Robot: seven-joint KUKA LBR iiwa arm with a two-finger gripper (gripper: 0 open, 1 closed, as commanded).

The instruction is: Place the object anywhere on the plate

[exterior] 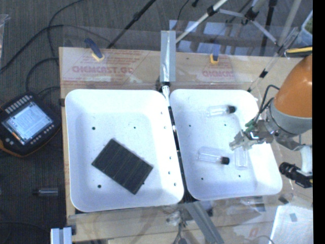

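A dark ribbed rectangular plate (122, 165) lies flat and turned at an angle in the left bin (81, 105). Three clear vials are in the right bin (193, 103). One with a black cap (221, 110) lies near the back. A second with a black cap (212, 157) lies near the middle front. The third vial (241, 158) is just below my gripper (242, 142), which hangs over the bin's right side. Whether that vial touches the gripper is unclear.
A metal divider strip (167, 60) runs up from between the bins at the back. A teach pendant (28, 122) lies on the floor to the left. Cables and stand legs (238, 4) cross the area behind the bench.
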